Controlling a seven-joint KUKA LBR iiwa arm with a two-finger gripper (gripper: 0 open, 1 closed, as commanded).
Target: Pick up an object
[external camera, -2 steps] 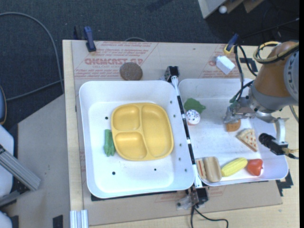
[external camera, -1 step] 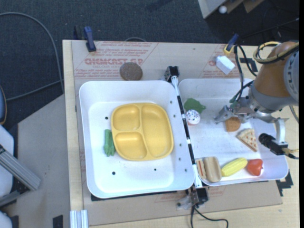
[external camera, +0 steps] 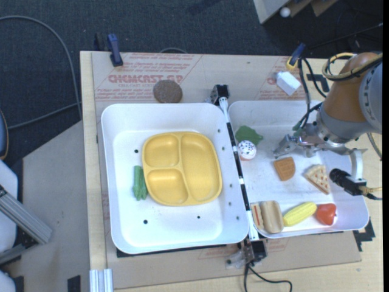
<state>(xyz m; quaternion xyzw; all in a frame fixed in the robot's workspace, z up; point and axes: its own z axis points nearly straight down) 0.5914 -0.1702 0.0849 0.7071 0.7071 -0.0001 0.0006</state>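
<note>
Cardboard bench top [external camera: 182, 72] printed "CHEMCAST GP"

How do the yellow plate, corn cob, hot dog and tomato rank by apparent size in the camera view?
1. yellow plate, by far.
2. corn cob and hot dog: too alike to rank.
3. tomato.

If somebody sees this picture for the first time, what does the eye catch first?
Probably the yellow divided plate in the middle of the left bin, with a green pea pod beside it. Next, the gripper over the right bin, above a cluster of toy foods such as the corn cob.
</note>
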